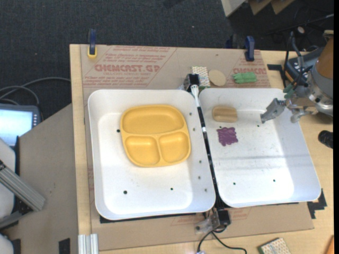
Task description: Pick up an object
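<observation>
While the gripper (279, 112) hangs over the right bin (296, 168) near its far right edge, its fingers are spread w/ nothing between them. Tan block (224, 114) and purple bunch (228, 136) lie well apart from it (yellow tray (155, 135) in left bin (106, 179)).

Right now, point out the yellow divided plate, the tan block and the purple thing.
Yellow divided plate (155, 121): camera view, floor of its large upper compartment.
Tan block (224, 114): camera view, middle of its top face.
Purple thing (228, 136): camera view, centre of its clustered body.
</observation>
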Controlling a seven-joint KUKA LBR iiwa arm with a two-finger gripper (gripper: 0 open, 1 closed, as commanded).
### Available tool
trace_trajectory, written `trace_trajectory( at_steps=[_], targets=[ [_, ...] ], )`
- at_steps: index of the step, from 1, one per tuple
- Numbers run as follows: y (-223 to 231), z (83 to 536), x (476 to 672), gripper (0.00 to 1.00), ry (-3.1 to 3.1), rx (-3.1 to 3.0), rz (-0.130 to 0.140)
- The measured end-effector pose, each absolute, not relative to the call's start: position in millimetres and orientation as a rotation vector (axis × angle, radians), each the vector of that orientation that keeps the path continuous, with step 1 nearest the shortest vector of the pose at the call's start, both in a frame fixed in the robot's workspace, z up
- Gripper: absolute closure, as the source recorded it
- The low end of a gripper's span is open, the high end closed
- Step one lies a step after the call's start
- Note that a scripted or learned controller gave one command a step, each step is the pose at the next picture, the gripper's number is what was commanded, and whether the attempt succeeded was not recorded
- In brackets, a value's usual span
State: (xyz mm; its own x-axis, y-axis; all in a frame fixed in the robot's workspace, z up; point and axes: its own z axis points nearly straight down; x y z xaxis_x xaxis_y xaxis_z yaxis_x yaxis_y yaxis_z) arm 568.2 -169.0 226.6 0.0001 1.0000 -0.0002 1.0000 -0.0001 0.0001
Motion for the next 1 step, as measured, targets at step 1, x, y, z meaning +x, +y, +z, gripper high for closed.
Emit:
trace_trajectory(
  at_steps=[1],
  targets=[
    [-130.2, 116.7, 594.2, 0.00, 2.233, 2.223, -0.006]
  ],
)
